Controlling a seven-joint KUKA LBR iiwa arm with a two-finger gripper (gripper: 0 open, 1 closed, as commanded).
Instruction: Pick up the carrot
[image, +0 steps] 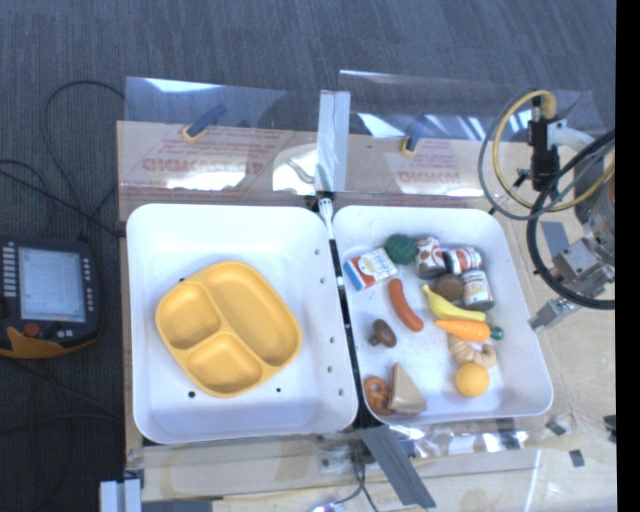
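Note:
The carrot (463, 328) is orange with a green tip at its right end. It lies almost level in the right part of the right bin (520, 300). A yellow banana (449, 303) lies just above it and a beige lumpy piece (471, 352) just below, both close against it. Grey arm hardware and looped black cables (575, 250) sit at the right edge, outside the bin and apart from the carrot.
The right bin also holds a red sausage (405, 304), broccoli (401, 248), small cans (463, 262), a red-and-white carton (371, 267), a brown lump (383, 333), a pretzel (377, 391), a tan wedge (406, 392) and a yellow-orange fruit (471, 379). A yellow divided plate (228, 327) lies in the left bin (150, 400).

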